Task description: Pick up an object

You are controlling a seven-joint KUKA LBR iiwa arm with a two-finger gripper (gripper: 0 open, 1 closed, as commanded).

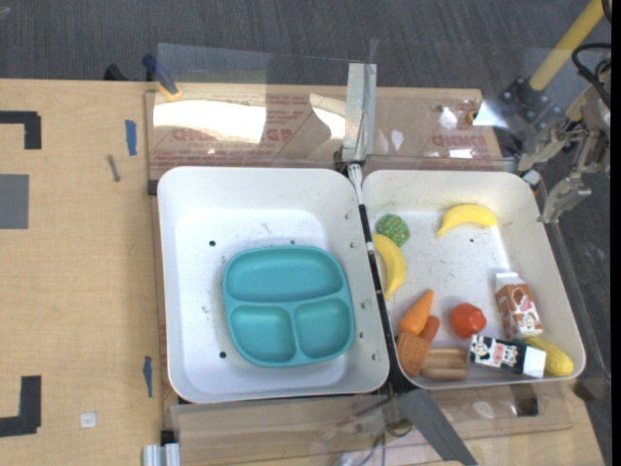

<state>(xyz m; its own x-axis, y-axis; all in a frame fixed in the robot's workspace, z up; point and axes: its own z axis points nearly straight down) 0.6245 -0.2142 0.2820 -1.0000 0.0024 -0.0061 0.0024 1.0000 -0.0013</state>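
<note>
Gripper (572, 178) off right bin's (543, 260) edge, grip state can't tell | carrot (417, 314) long axis diagonal, tip up-right | teal tray (288, 304) left bin (184, 260) | wooden bench (68, 309)

1. A yellow tubular link (572, 35) slants at the upper right.
2. Grey metal wrist hardware (532, 100) sits below it.
3. Black cables (589, 61) loop beside it.
4. Thin pale metal gripper (565, 194) parts hang beneath.
</note>
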